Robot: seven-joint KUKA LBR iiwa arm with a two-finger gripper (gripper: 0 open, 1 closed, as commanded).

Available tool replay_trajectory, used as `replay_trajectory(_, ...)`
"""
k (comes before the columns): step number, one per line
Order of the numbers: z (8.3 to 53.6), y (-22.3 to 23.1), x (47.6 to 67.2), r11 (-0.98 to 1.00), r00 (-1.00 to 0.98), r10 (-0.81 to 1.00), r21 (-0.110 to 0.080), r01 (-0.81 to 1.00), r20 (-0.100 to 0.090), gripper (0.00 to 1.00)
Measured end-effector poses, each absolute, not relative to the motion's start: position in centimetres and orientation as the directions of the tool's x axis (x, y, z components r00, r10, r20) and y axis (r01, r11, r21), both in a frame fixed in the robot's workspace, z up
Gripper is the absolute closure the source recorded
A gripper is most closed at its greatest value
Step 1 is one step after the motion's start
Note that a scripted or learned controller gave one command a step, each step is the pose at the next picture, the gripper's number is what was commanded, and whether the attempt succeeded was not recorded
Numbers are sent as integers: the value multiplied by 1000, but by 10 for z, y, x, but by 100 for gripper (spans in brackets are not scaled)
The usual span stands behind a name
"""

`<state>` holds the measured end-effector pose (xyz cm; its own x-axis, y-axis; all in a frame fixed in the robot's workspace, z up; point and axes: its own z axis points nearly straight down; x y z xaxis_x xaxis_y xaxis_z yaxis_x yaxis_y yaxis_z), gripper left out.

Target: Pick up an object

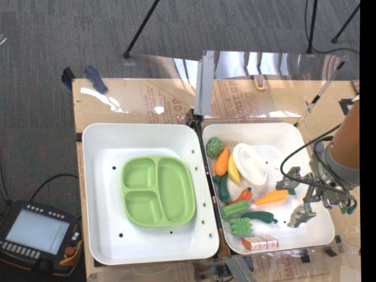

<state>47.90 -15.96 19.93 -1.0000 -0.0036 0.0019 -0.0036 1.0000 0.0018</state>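
Observation:
My gripper (297,198) hangs over the right side of the right bin (314,235), its fingers spread open, one finger (292,178) farther back and the other (300,216) nearer. Nothing is held between them. An orange toy carrot (271,198) lies just left of the gripper, its right tip close to the gap. Left of it are a red chili (241,196), a light green vegetable (235,209), a dark green zucchini (259,217), a white round lid (251,164), a banana (232,170), another carrot (221,160) and a broccoli (214,147).
A green divided plate (158,191) sits in the left bin (100,228). A small red-and-white box (259,242) lies at the right bin's front edge. A black cable (292,157) loops above the gripper. A teach pendant (38,234) lies on the floor at the lower left.

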Motion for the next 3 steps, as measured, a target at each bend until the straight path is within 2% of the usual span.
replay_trajectory(1, 92, -135, 555, 997, -997, -72, 0, -72, -5, 0)
replay_trajectory(2, 105, -133, 559, 997, -997, -79, -2, -79, -16, 100)
replay_trajectory(3, 103, -132, 558, 997, -997, -80, -1, -80, -12, 0)
